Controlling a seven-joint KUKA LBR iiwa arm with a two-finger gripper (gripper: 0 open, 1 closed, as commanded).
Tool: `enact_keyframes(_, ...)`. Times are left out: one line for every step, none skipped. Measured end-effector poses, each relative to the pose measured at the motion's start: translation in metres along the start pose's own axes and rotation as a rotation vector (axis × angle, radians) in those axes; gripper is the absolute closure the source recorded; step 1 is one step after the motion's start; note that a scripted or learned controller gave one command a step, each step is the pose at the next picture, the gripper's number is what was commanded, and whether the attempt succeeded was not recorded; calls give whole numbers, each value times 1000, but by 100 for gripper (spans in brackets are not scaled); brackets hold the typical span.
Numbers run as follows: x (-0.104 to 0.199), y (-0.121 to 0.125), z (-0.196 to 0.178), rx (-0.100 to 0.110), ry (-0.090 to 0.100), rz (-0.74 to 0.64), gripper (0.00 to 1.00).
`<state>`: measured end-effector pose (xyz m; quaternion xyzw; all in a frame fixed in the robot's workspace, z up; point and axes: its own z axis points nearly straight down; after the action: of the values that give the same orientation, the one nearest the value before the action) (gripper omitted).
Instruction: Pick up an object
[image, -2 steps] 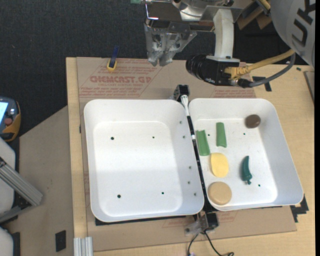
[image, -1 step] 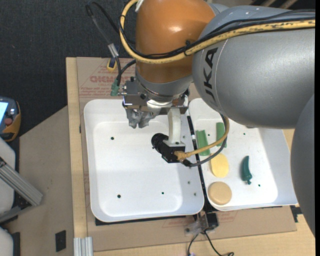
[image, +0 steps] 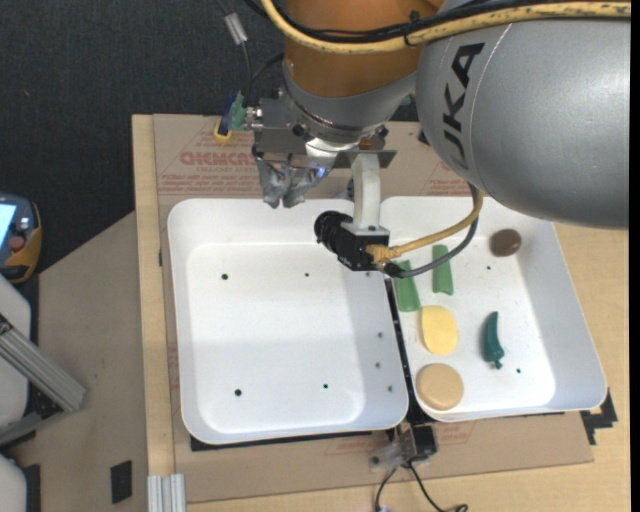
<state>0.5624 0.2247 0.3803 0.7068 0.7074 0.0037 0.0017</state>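
My gripper (image: 284, 186) hangs over the far rim of the left bin (image: 200, 330), near its back right corner, with nothing visibly in it. The loose objects all lie in the right bin (image: 560, 300). A yellow oval piece (image: 438, 330) and a tan round disc (image: 439, 387) lie near the divider. Two green strips (image: 406, 290) (image: 441, 276) lie just behind them. A teal curved piece (image: 492, 340) is further right, and a small brown round piece (image: 506, 241) sits at the back right.
A black fitting (image: 342, 242) on a white bracket, with a yellow cable, hangs over the divider between the bins. The big grey arm (image: 530, 100) covers the back right of the scene. Brown cardboard (image: 150, 200) lies under both bins.
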Motion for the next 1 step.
enact_keyframes(0, -1, -7, 4, -1, 0, 100)
